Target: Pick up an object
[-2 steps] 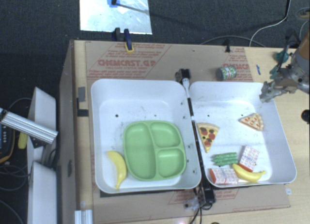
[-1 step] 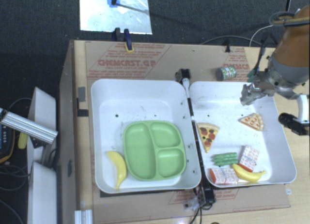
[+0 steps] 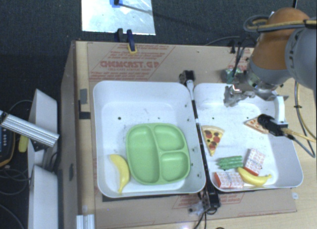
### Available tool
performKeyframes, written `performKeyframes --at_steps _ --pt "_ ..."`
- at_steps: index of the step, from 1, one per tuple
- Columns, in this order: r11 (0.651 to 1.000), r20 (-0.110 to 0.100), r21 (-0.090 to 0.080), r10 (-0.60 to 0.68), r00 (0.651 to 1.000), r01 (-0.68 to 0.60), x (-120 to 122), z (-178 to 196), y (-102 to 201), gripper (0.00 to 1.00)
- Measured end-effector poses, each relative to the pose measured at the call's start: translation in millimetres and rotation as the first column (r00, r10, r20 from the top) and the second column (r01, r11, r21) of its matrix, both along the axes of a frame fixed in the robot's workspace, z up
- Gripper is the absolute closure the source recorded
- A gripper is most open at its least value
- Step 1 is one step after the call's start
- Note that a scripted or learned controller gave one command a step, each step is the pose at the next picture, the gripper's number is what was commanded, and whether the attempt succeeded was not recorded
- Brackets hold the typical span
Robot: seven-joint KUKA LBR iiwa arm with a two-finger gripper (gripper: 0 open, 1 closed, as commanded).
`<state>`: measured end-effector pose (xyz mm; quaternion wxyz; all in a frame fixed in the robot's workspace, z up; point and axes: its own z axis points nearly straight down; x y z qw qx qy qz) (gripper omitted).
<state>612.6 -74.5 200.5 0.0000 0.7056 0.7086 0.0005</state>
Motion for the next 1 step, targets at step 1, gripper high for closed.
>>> performKeyframes --at_steps 1 --pt "1.0 0.002 -0.001 -0.002 1.0 0.002 26.3 3.7 -15.8 1.0"
